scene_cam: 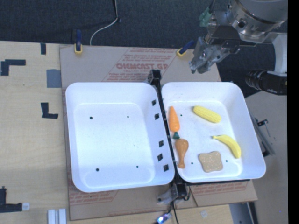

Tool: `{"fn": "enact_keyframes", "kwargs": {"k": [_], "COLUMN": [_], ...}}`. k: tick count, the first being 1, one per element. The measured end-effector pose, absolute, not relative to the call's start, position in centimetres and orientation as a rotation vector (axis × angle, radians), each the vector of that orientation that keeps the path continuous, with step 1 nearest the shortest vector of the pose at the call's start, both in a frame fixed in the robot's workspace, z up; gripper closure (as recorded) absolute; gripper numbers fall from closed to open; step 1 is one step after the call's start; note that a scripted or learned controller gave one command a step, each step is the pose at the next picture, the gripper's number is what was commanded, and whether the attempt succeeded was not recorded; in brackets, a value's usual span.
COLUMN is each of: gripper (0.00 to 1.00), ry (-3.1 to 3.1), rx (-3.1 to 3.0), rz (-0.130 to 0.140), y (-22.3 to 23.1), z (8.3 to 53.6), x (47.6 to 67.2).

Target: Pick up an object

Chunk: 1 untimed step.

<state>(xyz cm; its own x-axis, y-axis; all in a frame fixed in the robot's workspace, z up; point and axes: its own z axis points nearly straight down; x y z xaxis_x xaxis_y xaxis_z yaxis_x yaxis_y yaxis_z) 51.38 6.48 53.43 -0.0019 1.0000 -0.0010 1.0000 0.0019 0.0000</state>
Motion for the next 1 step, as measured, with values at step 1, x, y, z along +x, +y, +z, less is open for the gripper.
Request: {"fn": "enact_keyframes", "kwargs": {"k": [1], "gripper": [1.00], "ry": [2.226], "rx": [2.218], "rz": [-0.002], "y": [9.68], "z": [53.48], "x": [48.25]}}
